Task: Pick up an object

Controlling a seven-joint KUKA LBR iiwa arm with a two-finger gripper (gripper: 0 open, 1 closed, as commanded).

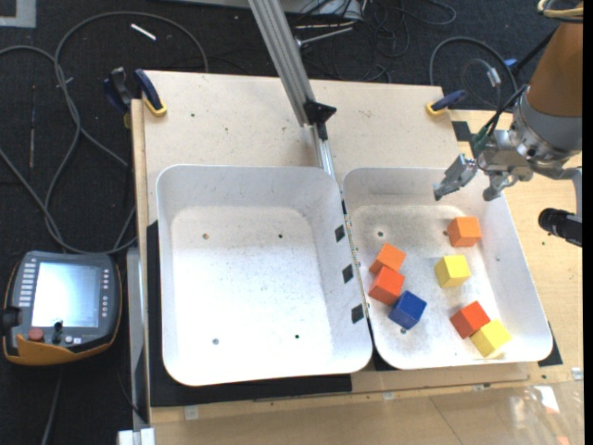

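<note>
Seven blocks sit in the right bin (519, 258), from the yellow block (490, 337) at lower right up to the orange block (464, 231). Hand (474, 179) hovers above, fingers spread, pinching nothing. Approach step, I'd say: next it must drop onto one.

Teach pendant (60, 304), floor cables (65, 82)
</note>
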